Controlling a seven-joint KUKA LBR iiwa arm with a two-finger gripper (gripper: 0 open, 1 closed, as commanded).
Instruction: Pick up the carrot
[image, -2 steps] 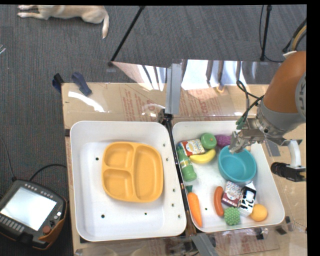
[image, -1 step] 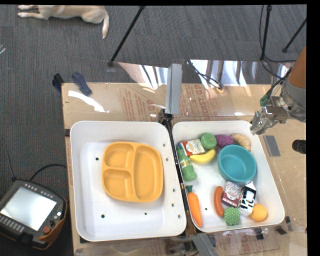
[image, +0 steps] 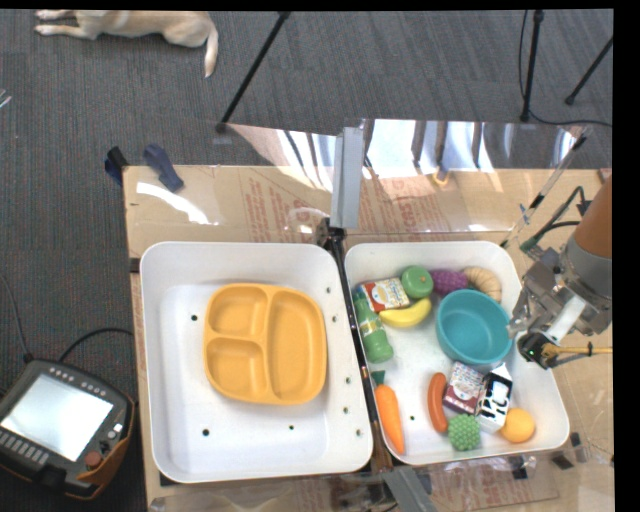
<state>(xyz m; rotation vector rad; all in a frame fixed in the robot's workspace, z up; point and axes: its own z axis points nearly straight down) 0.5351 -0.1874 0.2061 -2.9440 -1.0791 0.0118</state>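
The carrot is orange with a green top. It lies in the near left corner of the right bin, along the left wall. The gripper hangs over the right rim of that bin, just right of a teal bowl and far from the carrot. Nothing is visibly held in it.
A yellow divided plate lies in the left bin. The right bin also holds a banana, a green apple, purple grapes, a green bottle, a red sausage, a green spiky ball, an orange and small cartons.
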